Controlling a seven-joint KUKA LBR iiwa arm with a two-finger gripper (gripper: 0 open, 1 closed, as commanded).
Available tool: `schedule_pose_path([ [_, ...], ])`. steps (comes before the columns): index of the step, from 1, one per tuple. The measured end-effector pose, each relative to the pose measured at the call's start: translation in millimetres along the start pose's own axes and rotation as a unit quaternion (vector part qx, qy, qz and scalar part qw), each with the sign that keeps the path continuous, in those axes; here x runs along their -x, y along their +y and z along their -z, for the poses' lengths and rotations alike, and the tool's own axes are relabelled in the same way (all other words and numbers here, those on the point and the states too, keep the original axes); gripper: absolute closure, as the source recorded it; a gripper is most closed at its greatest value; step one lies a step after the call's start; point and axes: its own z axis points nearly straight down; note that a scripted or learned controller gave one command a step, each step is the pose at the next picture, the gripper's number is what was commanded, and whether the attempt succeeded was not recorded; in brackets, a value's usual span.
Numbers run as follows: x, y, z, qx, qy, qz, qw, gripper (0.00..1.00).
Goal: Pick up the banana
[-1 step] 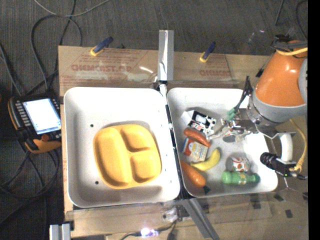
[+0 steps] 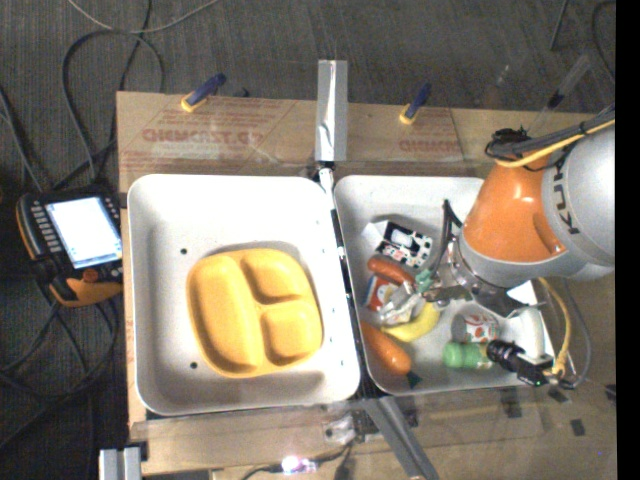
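Banana (image 2: 420,324) sits in the right bin (image 2: 352,268), jammed between a carrot (image 2: 386,349), a sausage (image 2: 388,268) and a wrapper, so we're coming in tight. Gripper (image 2: 430,286) is low, right over its upper edge; can't tell if we've got it. Left bin's yellow tray (image 2: 257,308) is out of the way.

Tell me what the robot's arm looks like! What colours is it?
The arm is fat, round and grey, with dark letters on its side. An orange band shaped like a cone sits above its wrist. The gripper is small, dark metal, with thin cables running beside it.
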Motion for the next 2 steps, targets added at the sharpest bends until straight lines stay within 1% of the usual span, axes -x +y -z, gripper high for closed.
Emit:
schedule_pose_path([
  [1, 63.5, -10.6, -44.8, 0.006, -0.001, 0.03, 0.9995, 0.0],
  [2, 64.4, -8.4, -35.9, 0.008, -0.002, 0.029, 0.9995, 1.0],
])
